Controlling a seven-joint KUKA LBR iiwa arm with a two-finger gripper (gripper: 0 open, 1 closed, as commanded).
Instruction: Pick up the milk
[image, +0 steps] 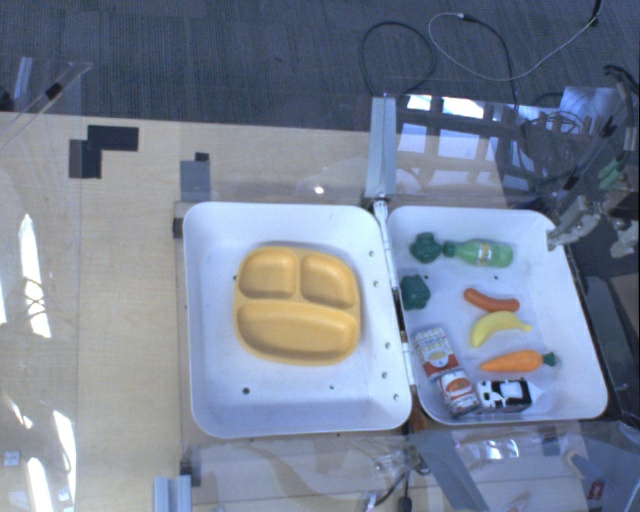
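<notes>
The milk (503, 394) is a small carton with black and white cow patches. It lies on its side at the front of the right bin (585, 330), close to the front wall. A red and white can (457, 390) touches its left end, and a carrot (515, 361) lies just behind it.
Also in the right bin are a white and red box (435, 348), a banana (498, 327), a sausage (491, 299), a green bottle (480, 253) and two dark green pieces (425, 247) (414, 291). A yellow divided plate (298, 304) sits in the left bin (205, 330). Cables and brackets (585, 190) crowd the far right corner.
</notes>
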